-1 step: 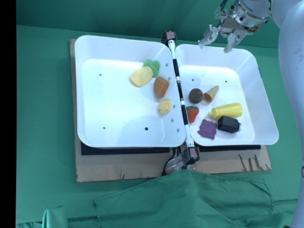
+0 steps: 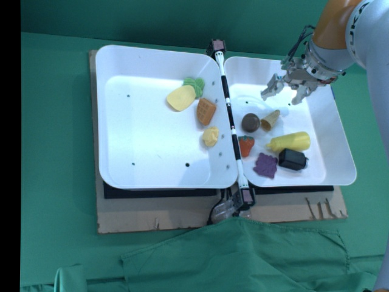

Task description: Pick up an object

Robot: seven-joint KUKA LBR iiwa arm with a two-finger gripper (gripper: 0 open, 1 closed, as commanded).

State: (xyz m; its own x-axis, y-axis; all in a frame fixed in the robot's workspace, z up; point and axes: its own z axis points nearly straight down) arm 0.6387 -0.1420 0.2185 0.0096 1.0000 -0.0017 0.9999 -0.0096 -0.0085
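Nearest the camera, crumpled green cloth (image 2: 243,254) lay draped over the front of the bench, just below the flat brown cardboard sheet (image 2: 127,215) under both bins. Landmark taken: the black-and-white striped rod (image 2: 231,123) running along the seam between the bins.

Right of the rod, in the shallow white right-hand bin (image 2: 340,163), nearest first: a purple bunch of toy grapes (image 2: 266,165) close to the front wall, with a small black boxy block (image 2: 292,159) just beside it on the far side from the rod. Behind those, a small orange-red toy strawberry with a green top (image 2: 245,145) close against the rod, and a yellow squeeze-bottle-shaped toy (image 2: 289,142) lying on its side well out from it. Farther back, a dark brown ball (image 2: 250,122) near the rod and a tan toy ice-cream cone (image 2: 270,120) touching or almost touching the ball, tilted.

Left of the rod, in the shallow white left-hand bin (image 2: 121,120): a pale yellow lumpy toy (image 2: 211,136) nearest, then an orange waffle-patterned piece (image 2: 206,111), then a yellow toy pineapple with green leaves (image 2: 186,95) farthest from the rod.

Farthest back, right of the rod, hovered the grey two-finger gripper (image 2: 282,93) above the far part of the right-hand bin, fingers spread wide, nothing between them, apart from the cone below.
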